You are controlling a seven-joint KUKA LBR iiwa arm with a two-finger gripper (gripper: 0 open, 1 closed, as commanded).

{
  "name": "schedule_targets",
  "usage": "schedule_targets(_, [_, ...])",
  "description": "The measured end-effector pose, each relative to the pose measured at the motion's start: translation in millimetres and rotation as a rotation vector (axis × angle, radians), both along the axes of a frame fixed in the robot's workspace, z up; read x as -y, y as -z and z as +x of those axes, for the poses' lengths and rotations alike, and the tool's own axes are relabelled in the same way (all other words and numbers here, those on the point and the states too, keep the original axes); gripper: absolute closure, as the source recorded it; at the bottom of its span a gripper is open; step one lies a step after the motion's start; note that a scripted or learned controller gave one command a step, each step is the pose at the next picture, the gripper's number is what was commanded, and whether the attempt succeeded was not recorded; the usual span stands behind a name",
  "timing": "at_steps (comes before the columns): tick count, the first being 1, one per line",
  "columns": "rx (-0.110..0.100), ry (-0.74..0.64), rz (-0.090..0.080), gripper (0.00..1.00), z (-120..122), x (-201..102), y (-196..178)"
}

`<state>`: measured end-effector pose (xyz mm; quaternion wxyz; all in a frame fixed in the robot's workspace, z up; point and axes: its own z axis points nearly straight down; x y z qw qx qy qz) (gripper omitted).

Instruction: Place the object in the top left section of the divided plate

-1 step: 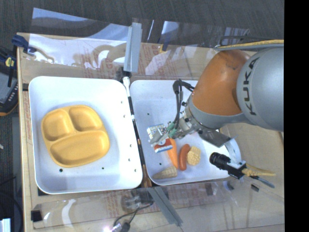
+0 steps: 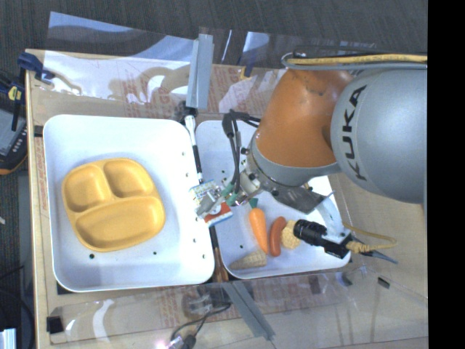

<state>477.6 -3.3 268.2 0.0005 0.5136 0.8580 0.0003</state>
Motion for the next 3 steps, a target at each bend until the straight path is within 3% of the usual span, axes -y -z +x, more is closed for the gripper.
schedule_targets(1, [-0.005,-0.068,0.0,1.0,65,-65,20])
schedule_targets(2, [-0.004,-0.107,0.001,1.0,92,-112,12])
schedule_targets(3, [-0.005,-0.11,-0.001,1.0,151,-204,55])
